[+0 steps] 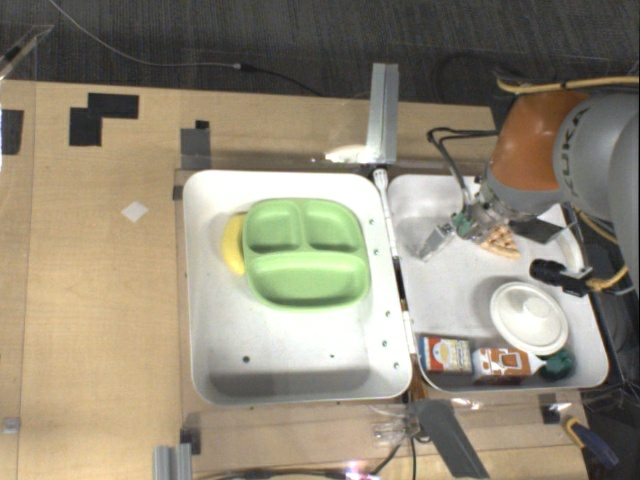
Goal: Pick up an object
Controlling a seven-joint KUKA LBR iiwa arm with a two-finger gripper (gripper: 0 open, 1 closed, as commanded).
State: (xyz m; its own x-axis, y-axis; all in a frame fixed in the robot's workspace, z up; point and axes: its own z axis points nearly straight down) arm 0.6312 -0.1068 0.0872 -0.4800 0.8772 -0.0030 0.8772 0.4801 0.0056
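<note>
Wooden bench, two white bins, arm over the right bin.
Gripper grip unreadable; a snack lying just behind it could be nudged away.

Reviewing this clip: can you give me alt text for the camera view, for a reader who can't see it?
The arm's gripper hangs low in the right bin, near its back, with a white bowl and a carton lying on its side closer to the front. The left bin holds a green divided tray resting over a yellow object.

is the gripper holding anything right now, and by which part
Cannot be told: the gripper hangs low in the right bin, with nothing visible between its fingers.
</note>
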